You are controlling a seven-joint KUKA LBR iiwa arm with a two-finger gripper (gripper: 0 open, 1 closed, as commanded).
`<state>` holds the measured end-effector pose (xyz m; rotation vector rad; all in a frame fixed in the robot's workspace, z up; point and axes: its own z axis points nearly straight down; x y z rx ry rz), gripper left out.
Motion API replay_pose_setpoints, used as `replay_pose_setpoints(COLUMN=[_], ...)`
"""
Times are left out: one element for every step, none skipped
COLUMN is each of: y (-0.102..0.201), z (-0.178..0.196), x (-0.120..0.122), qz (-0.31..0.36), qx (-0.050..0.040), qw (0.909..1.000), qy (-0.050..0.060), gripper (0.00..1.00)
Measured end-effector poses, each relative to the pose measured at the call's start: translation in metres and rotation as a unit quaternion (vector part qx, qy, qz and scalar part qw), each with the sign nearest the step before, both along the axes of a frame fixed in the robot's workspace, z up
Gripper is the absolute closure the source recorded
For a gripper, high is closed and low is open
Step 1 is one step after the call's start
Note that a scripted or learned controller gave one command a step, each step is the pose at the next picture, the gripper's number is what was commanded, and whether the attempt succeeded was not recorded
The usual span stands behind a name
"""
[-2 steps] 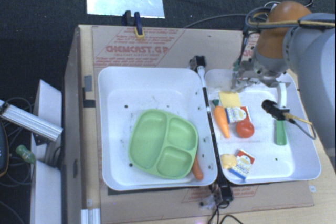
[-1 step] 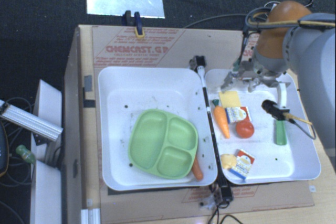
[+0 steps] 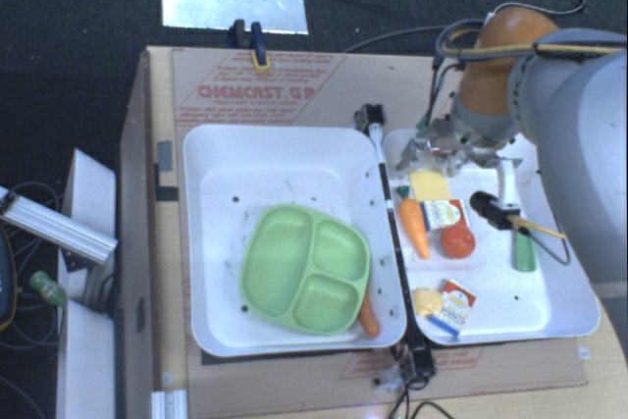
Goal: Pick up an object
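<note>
My gripper (image 3: 435,152) hangs low over the far left part of the right bin (image 3: 569,304), just above a yellow cheese slice (image 3: 429,184). Nothing can be made out between its tips. Close below the slice lie a small white carton (image 3: 444,213), an orange carrot (image 3: 413,227) along the bin's left wall, and a red tomato (image 3: 457,241). A green stick-shaped item (image 3: 523,252) lies to the right of the tomato. Near the front edge sit a yellow lump (image 3: 426,300) and a second small carton (image 3: 453,303).
The left bin (image 3: 226,172) holds a green divided plate (image 3: 306,268) with a small orange sausage-like piece (image 3: 368,319) at its front right corner. The grey arm with its orange band (image 3: 505,54) covers the right bin's far right side.
</note>
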<state>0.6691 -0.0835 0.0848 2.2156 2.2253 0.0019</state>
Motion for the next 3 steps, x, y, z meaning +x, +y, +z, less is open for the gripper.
replay_pose_setpoints(y=[-0.050,0.001,0.000], z=[0.000,0.000,0.011], x=[0.000,0.000,0.001], qz=[-0.001,0.000,0.001], qx=[-0.0006,0.0002,-0.0001], qw=[1.0000,1.0000,1.0000], qy=[0.000,-0.001,-0.002], gripper=[0.00,0.00,1.00])
